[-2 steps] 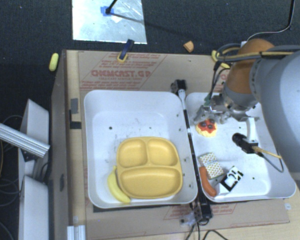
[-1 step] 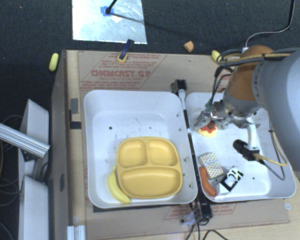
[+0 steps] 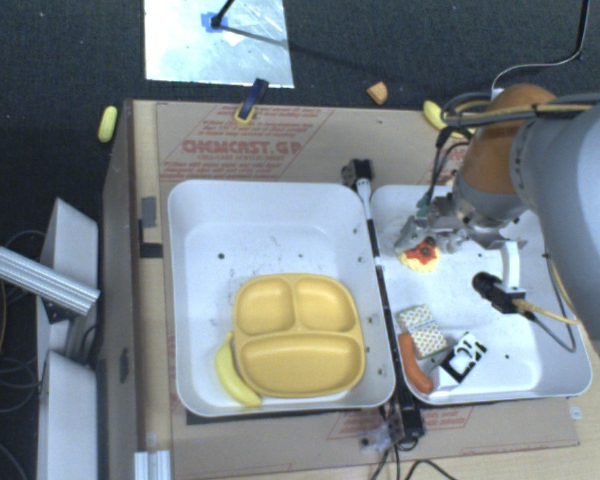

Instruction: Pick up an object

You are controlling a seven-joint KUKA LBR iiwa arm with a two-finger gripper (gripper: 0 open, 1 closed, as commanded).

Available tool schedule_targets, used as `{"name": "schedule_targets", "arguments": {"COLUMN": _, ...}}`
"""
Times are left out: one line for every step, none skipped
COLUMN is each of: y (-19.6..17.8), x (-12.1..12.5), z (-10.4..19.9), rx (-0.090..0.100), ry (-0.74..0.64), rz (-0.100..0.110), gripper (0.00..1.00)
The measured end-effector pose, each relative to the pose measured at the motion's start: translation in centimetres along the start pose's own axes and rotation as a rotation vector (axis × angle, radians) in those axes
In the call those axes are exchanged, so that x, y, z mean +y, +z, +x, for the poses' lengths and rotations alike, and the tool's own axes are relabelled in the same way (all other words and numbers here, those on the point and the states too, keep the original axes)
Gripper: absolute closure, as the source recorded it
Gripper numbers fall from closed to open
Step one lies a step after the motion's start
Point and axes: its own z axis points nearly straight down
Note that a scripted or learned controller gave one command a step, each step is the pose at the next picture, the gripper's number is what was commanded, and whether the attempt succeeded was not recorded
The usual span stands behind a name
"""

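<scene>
Gripper [image 3: 427, 238]: low in right bin [image 3: 555, 368], directly over small orange-red object [image 3: 421, 257] near the divider | aperture: cannot tell, wrist hides it | advice: centre over the object, keep off the bin wall, lift straight up.

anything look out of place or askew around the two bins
A few things lie outside the bins: a small yellow piece on the dark floor left of the bench, an orange-tan chunk behind it, and a yellow piece near the arm. In the left white bin, a yellow banana is wedged partly under the yellow divided tray.
</scene>
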Motion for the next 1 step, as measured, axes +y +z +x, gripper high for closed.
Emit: {"name": "schedule_targets", "arguments": {"y": 0.07, "x": -0.49, "z": 0.81, "rx": 0.0, "ry": -0.001, "rz": 0.001, "gripper": 0.0}}
